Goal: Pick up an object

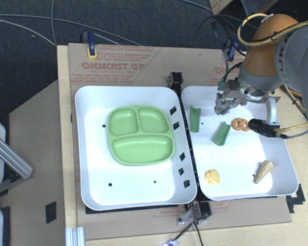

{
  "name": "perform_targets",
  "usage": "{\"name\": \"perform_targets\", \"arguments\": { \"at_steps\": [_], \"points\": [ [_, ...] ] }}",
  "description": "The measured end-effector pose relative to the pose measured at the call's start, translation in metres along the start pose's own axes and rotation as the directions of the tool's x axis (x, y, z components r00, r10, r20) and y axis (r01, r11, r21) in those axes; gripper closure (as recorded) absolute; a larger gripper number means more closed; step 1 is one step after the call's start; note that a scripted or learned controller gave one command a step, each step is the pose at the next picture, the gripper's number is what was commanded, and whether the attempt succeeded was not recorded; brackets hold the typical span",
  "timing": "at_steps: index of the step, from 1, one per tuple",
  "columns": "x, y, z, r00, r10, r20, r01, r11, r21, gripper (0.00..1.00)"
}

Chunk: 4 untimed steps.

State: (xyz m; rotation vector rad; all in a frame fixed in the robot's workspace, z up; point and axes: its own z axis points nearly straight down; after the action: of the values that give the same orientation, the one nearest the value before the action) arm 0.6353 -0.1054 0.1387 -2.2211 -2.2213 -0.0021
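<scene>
My gripper [224,108] hangs over the far part of the right bin [282,160], with nothing visibly held in it. Just below it lies a green cylinder [222,134], tilted, and to its right an orange pretzel-shaped piece [239,124]. A green block [195,119] lies against the bin's left wall, left of the gripper. A yellow lump [212,176] and a tan elongated piece [263,171] rest near the bin's front edge.
The left bin [92,152] holds a green divided plate [141,135]. A black divider with clips [182,137] runs between the two bins. The arm's grey and orange body [269,45] looms over the right bin's far right corner.
</scene>
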Motion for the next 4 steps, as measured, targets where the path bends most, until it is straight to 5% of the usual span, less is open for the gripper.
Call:
{"name": "perform_targets", "arguments": {
  "at_steps": [2, 3, 4],
  "points": [
    [0.002, 0.002, -0.108, 1.000, -0.001, 0.002, 0.001, 1.000, -0.006, 1.00],
    [0.002, 0.002, -0.107, 1.000, -0.001, 0.002, 0.001, 1.000, -0.002, 1.00],
    [0.065, -0.005, -0.108, 1.000, -0.005, -0.001, 0.005, 1.000, 0.003, 1.00]
  ]
}}
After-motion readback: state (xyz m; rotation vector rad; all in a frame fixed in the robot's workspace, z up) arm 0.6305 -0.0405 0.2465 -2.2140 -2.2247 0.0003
